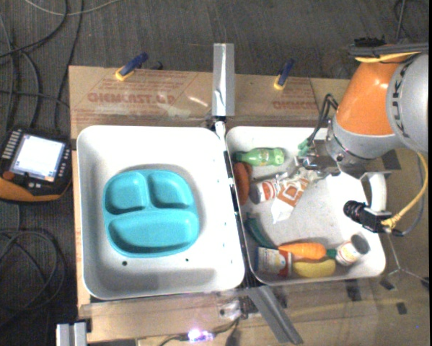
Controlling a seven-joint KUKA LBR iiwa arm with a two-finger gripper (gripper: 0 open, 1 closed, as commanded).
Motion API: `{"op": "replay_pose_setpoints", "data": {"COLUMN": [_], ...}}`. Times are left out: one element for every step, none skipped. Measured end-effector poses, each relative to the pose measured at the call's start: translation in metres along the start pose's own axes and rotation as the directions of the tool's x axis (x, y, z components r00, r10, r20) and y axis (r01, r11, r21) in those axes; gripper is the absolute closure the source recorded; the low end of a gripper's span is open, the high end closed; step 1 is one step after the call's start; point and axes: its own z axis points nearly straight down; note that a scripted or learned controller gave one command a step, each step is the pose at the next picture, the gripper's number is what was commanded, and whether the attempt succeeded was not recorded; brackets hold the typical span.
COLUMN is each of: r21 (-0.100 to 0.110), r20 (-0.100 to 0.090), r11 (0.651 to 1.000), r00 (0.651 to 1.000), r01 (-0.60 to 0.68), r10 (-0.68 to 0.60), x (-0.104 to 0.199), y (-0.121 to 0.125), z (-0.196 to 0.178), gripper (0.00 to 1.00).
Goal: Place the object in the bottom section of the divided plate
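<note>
A light-blue divided plate (152, 211) lies in the left bin (86, 193), with two small sections at the top and one wide section at the bottom (154, 234); nothing lies on it. My gripper (307, 158) hangs low over the upper part of the right bin (374, 267), below the orange-banded wrist. It is just right of a green bottle (262, 156) and right above the top corner of a white and red packet (284, 193). Whether it touches either one I cannot tell.
The right bin also holds a red-orange piece (241, 181) along its left wall, a dark green item (257, 231), an orange carrot (302, 251), a yellow banana (314, 267) and a small jar (351, 251). A tablet (32, 161) lies left of the bench.
</note>
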Motion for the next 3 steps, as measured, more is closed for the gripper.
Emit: {"op": "replay_pose_setpoints", "data": {"r21": [0.001, 0.000, 0.004], "r20": [-0.003, -0.004, -0.005], "r11": [0.983, 0.981, 1.000], "r00": [0.983, 0.981, 1.000], "r01": [0.184, 0.194, -0.006], "r10": [-0.184, -0.194, 0.006], "x": [0.062, 0.140, 0.132], "y": [0.018, -0.008, -0.074], "z": [0.024, 0.023, 0.024], "gripper": [1.00, 1.00, 1.00]}}
